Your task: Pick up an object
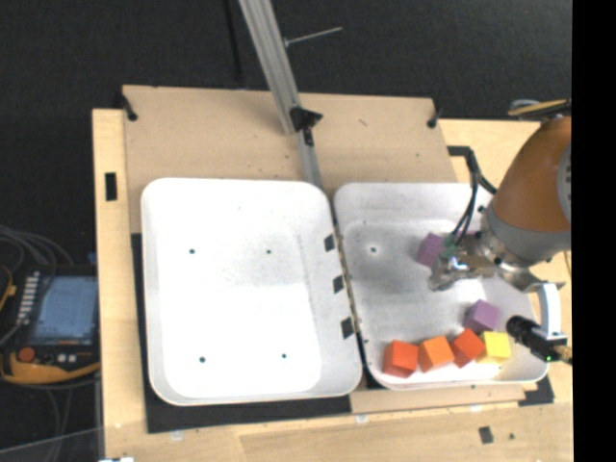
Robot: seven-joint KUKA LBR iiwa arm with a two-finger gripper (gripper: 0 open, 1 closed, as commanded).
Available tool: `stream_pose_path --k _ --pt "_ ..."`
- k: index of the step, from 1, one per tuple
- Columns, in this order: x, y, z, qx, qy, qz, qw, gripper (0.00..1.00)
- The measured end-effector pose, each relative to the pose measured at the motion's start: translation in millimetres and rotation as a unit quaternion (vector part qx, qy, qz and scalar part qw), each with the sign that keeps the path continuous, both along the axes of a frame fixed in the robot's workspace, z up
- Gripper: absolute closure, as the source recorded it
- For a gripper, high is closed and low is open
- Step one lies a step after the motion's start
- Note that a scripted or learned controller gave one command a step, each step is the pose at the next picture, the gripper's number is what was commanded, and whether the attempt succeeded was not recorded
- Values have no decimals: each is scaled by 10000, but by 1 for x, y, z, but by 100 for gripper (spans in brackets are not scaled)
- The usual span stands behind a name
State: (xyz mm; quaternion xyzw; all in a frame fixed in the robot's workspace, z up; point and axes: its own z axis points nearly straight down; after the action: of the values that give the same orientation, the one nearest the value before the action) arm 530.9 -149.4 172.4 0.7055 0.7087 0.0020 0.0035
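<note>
My gripper [449, 271] hangs low over the middle of the right bin [385, 210], reaching in from the right. A purple block [428, 249] lies just up and left of it, touching or nearly touching the gripper's tip. A second purple block [483, 314] sits below and to the right of the gripper. Along the bin's near edge stands a row of blocks: a red-orange one [400, 357], an orange one [436, 352], another red-orange one [468, 346] and a yellow one [497, 345].
The left bin [241, 287] lies beside the right one, with small black clips [340, 284] along the shared edge. A slanted metal rail [274, 56] rises behind the bins. A pendant with a screen [60, 314] lies off the bench at the left.
</note>
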Motion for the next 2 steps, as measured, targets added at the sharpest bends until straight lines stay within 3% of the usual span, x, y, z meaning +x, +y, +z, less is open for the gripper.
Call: stream_pose_path --k 1,2 --pt "-3 -5 63 -5 -5 -9 10000 100" --pt "-2 -6 92 0 13 2 10000 100"
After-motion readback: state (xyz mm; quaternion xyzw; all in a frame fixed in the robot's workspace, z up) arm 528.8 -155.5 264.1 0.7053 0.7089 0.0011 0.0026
